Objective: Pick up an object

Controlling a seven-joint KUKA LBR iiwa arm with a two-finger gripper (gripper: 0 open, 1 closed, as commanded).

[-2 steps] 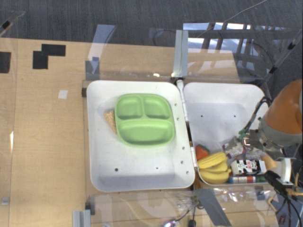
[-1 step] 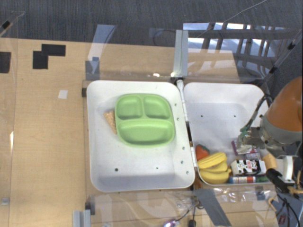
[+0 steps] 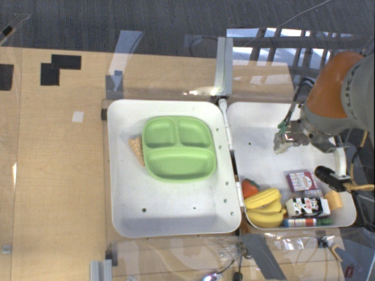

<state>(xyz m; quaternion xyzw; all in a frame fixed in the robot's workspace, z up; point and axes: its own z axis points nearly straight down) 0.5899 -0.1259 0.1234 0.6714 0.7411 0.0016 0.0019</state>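
Bananas (image 3: 265, 206), a tomato (image 3: 250, 188) and small boxes (image 3: 303, 181) crowd the right bin's (image 3: 258, 127) near corner while the pincer (image 3: 285, 139), its opening impossible to judge and nothing visibly held, hovers over bare floor behind them, apparently approaching and needing to descend onto one.

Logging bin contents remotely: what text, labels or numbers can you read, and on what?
None legible.
Purple box: printed front, too blurred to read.
Black-and-white box: markings too small to read.
Marker: label unreadable.
Green tray, bananas: no text seen.
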